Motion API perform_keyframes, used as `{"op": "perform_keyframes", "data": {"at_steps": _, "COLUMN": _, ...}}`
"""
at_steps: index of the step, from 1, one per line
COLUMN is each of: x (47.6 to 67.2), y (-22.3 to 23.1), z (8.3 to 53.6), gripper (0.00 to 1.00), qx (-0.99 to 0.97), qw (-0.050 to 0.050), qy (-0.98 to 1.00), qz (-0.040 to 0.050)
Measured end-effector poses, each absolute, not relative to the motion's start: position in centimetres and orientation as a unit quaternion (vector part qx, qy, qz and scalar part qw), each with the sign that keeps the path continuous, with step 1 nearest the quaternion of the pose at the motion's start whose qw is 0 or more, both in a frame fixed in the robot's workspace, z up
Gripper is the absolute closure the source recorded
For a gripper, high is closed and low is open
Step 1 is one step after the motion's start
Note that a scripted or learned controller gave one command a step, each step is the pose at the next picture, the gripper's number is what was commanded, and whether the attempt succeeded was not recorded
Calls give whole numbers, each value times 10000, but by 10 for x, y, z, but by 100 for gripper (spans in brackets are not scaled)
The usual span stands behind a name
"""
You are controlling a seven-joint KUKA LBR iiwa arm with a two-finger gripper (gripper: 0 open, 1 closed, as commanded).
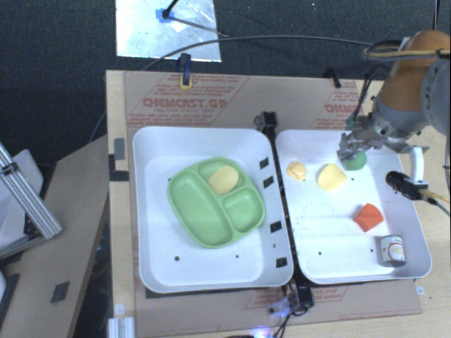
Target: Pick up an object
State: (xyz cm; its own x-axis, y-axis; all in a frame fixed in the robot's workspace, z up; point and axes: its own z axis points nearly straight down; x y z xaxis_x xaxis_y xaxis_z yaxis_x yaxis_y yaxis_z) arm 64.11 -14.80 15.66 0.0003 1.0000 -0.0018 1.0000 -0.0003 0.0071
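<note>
Green object (356, 162) in the right bin (310, 263) sits under the fingers (350, 148); their spread is unclear.

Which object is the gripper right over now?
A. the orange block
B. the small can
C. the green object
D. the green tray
C: the gripper sits over the green object at the right bin's far edge, apart from the orange block and small can.

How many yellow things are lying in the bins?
3. One yellow lump lies in the green tray in the left bin. In the right bin, a small yellow piece and a bigger one lie near the claw, which may hide more.
</note>
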Motion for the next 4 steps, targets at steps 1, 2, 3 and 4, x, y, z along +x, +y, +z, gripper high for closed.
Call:
{"op": "perform_keyframes", "data": {"at_steps": 1, "x": 641, "y": -147, "z": 222, "gripper": 100, "qx": 7056, "qw": 40, "qy": 7086, "qz": 26}}
{"op": "perform_keyframes", "data": {"at_steps": 2, "x": 640, "y": -146, "z": 288, "gripper": 100, "qx": 7053, "qw": 42, "qy": 7089, "qz": 27}}
{"op": "perform_keyframes", "data": {"at_steps": 3, "x": 624, "y": -100, "z": 286, "gripper": 100, "qx": 7040, "qw": 2, "qy": 7102, "qz": 10}}
{"op": "perform_keyframes", "data": {"at_steps": 4, "x": 612, "y": -60, "z": 274, "gripper": 100, "qx": 7041, "qw": -6, "qy": 7101, "qz": 3}}
